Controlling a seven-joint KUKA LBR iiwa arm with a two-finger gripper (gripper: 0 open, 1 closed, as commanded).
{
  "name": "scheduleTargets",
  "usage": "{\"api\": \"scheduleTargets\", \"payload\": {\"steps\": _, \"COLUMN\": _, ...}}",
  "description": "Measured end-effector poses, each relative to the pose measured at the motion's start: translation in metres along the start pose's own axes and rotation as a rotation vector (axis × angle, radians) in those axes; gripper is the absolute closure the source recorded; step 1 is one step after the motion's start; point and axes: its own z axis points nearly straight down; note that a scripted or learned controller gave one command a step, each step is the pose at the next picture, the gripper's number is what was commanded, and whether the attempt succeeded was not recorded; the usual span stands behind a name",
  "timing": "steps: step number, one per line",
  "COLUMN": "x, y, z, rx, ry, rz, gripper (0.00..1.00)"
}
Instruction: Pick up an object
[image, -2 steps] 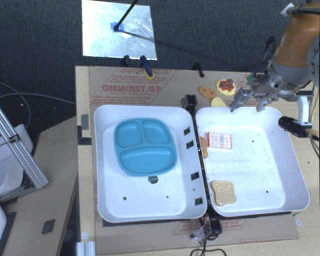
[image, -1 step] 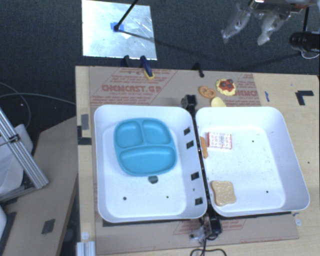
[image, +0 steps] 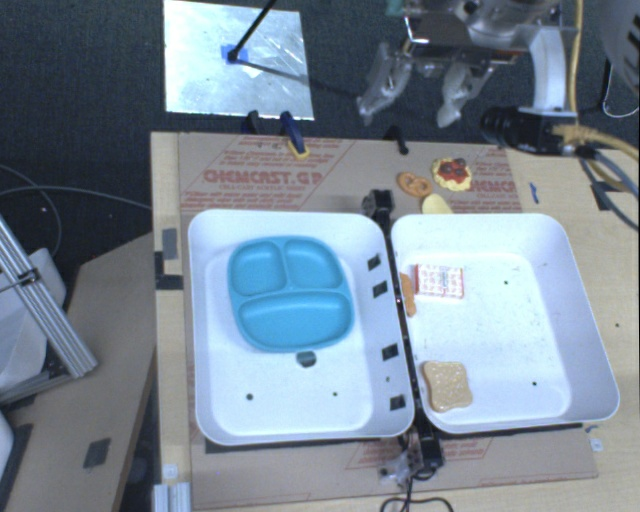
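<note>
Blue tray (image: 291, 293) glossy plastic; white bins (image: 570, 300) smooth; bench board (image: 270, 170) matt cardboard.

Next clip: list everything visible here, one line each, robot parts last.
Bins: two, white, side by side on the bench.
Divided plate: one, blue, in the left bin.
Small dark object: one, just below the plate.
Packet: one, red and white, right bin.
Toast slice: one, tan, right bin's near left corner.
Orange strip: one, right bin's left wall.
Toy foods: three, behind the right bin.
Foil sheet: one, silver, back left.
Gripper: one, grey, open, above the bench's back edge.
</note>
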Motion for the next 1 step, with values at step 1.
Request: {"api": "scheduleTargets", "payload": {"steps": 1, "x": 0.0848, "y": -0.0525, "z": 0.0004, "rx": 0.001, "ry": 0.0, "rz": 0.0, "gripper": 0.0}}
